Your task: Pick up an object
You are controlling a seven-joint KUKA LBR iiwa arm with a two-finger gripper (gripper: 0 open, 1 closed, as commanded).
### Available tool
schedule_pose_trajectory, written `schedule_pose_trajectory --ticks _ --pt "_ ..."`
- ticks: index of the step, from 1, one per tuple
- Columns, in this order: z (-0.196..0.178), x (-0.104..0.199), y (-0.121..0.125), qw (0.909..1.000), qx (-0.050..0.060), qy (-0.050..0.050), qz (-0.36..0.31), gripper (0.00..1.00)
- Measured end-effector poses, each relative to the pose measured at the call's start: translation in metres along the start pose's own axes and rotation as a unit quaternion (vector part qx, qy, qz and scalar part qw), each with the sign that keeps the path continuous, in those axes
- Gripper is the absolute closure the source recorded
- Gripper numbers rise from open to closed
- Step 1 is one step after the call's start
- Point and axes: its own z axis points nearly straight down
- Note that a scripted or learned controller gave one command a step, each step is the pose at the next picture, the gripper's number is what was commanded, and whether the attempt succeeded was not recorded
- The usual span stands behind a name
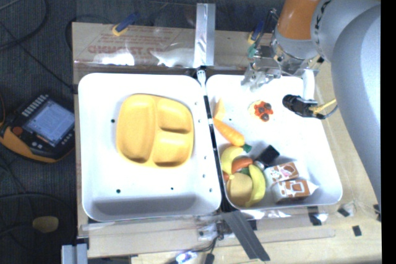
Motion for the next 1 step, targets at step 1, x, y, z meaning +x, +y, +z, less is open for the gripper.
schedule_pose_trajectory --ticks 1 --pt "0.0002 -0.0003 -0.0002 1.0000 0.000 0.000 0.000 0.00"
